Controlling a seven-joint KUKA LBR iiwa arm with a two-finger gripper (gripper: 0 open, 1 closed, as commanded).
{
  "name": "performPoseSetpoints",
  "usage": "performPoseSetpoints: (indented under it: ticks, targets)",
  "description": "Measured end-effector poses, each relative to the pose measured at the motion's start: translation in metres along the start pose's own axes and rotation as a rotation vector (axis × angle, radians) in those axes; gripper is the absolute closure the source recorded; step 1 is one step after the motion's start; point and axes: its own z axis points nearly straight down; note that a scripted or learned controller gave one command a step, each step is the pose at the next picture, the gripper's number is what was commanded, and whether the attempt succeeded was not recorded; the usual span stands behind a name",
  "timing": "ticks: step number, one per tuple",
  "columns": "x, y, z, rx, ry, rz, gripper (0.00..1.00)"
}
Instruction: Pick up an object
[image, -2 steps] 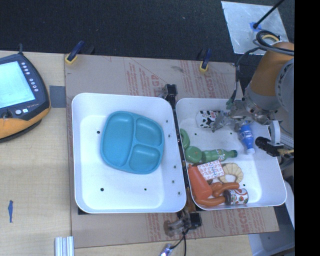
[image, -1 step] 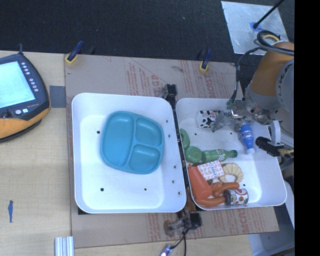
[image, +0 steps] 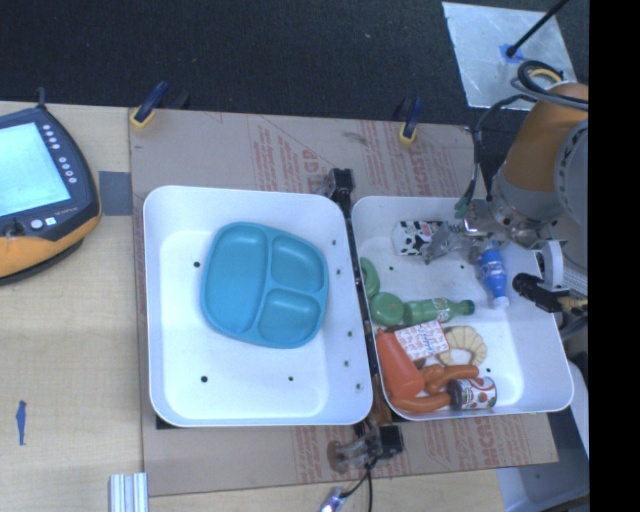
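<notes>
The right bin (image: 535, 375) holds several small objects. A black-and-white cow-patterned toy (image: 413, 237) lies at its far end. My gripper (image: 443, 245) hangs low just to the right of that toy, touching or almost touching it. A small blue bottle (image: 492, 276) lies right of the gripper, under the wrist. A green bottle (image: 433, 310) lies on its side in the middle of the bin. Nearer the front are a red-and-white packet (image: 423, 340), a beige pastry-like piece (image: 467, 346), an orange toy (image: 408, 384) and a small can (image: 477, 394).
The left bin (image: 170, 390) holds a blue divided plate (image: 265, 285). A tablet-like pendant (image: 35, 190) in an orange case lies at the bench's left edge. The arm (image: 545, 150) fills the right bin's far right corner. Clamps (image: 342, 185) sit between the bins.
</notes>
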Motion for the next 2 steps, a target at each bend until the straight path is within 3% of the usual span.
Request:
performPoseSetpoints:
  ticks: [2]
  targets:
    - [0.004, -0.0008, -0.0007, -0.002, -0.01, 0.004, 0.0]
